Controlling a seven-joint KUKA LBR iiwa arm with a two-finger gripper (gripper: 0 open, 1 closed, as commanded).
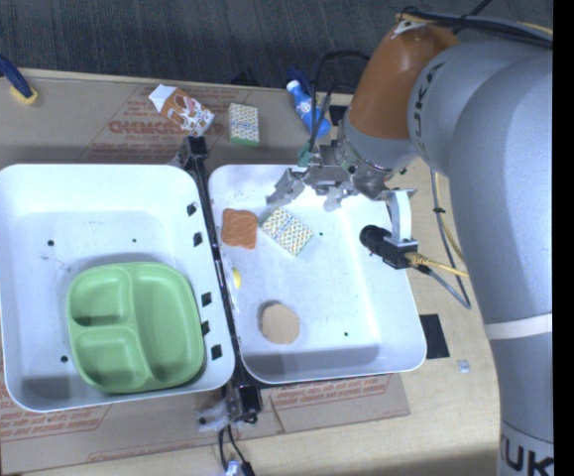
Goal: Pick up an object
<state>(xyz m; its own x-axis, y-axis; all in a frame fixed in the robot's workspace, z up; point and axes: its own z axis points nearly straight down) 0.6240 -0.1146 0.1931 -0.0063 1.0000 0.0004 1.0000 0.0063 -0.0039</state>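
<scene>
Two white bins sit side by side on the desk (445, 405). The grey arm (495, 167) reaches over the right bin (366, 305). The left bin (29, 226) holds a green divided tray (133, 325). The jaws (306, 188) hang spread open, gripping nothing, just above a patterned square packet (287, 231). Beside the packet lies an orange block (239, 228); a tan round piece (280, 323) lies nearer the front wall.

The desk (445, 395) is covered with brown cardboard. Two white bins sit on it touching, the left bin (9, 266) just beside the right bin (396, 335). Beyond the left bin lie a crumpled wrapper (180, 110) and a small patterned box (244, 123).
</scene>
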